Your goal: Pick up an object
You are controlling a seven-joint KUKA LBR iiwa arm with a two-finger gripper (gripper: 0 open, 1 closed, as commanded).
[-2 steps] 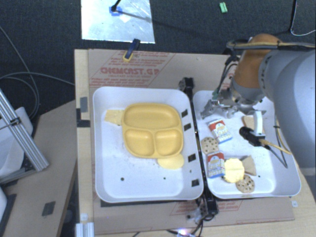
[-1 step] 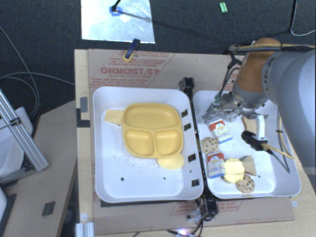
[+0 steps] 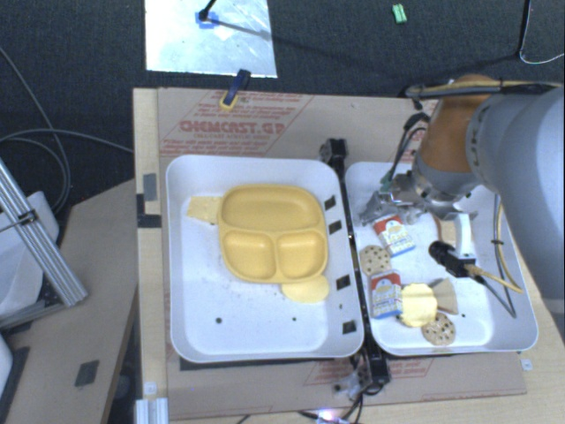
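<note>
Small red, white and blue carton [image 3: 395, 236] lies flat in the shallow white bin on the view's right [image 3: 505, 318], near that bin's upper left corner. The metal gripper [image 3: 380, 208] of the grey arm with the orange band [image 3: 494, 140] hangs just above the carton, at its upper left edge. Whether the gripper is spread or pressed together cannot be told from this slant, and nothing can be seen held in it.

Just below the carton lies a round chocolate-chip cookie [image 3: 374, 258], then a second small carton [image 3: 384, 295] touching a pale yellow block [image 3: 418, 306], with another round cookie [image 3: 438, 329] at the bin's front.

The white bin on the view's left [image 3: 201, 312] holds a yellow three-compartment plastic tray [image 3: 272, 233]. Both bins rest on a brown cardboard sheet with red lettering [image 3: 234, 126] on the counter.
</note>
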